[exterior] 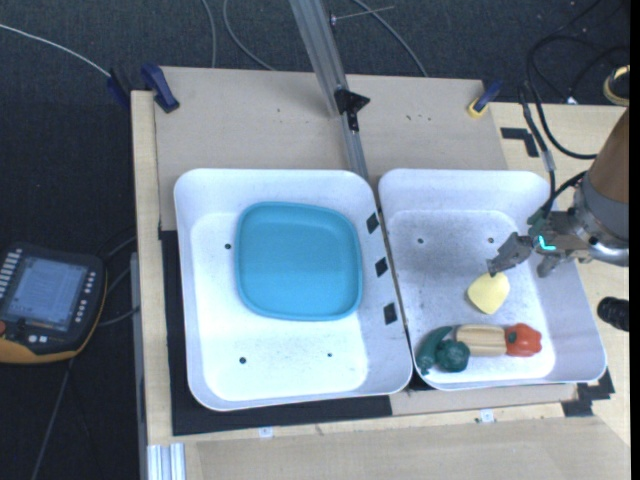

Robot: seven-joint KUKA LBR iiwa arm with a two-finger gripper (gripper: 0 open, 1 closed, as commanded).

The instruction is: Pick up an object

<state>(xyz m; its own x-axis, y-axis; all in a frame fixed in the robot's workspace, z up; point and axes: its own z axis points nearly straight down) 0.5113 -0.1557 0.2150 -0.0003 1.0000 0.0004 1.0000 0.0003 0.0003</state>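
In the right bin, the open claw hovers just above a yellow piece.

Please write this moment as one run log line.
gripper: above right white bin | nearest: pale yellow rounded object | held: nothing seen | left white bin: blue square plate

Glossy white plastic bins (scuffed, speckled floors) sit on a matt wooden bench.

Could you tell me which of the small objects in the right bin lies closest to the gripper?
The pale yellow piece: it lies just below the gripper, while the green lump, wooden piece and red piece sit lower, along the bin's near edge.
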